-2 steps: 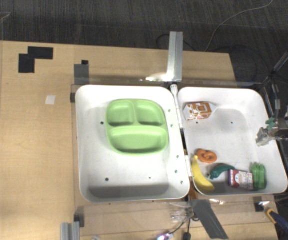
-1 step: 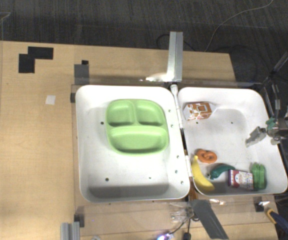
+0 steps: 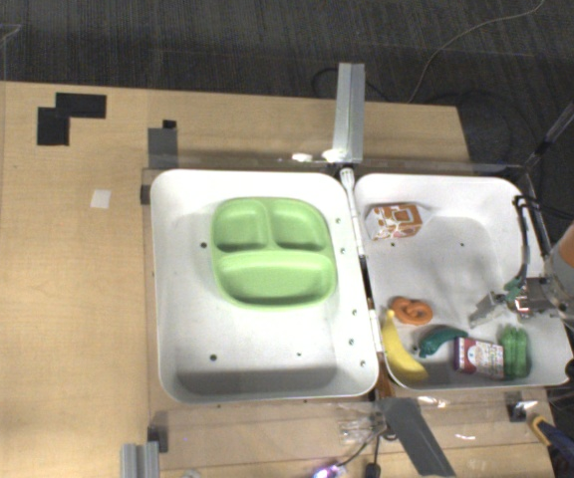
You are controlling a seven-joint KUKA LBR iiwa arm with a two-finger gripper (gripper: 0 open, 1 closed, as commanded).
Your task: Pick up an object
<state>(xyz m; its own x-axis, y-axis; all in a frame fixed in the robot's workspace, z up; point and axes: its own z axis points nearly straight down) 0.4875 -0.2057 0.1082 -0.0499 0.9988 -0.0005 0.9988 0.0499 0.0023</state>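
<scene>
Your gripper hangs over the right bin, fingers spread and grasping nothing.

Nearest you, along the right bin's front edge, you have a banana, a teal object and a bottle with a green cap lying on its side. Just behind the banana sits an orange ring-shaped toy. The gripper hovers just above the bottle. Farther back lies a brown-and-white packet. The left bin holds a green divided plate.
</scene>
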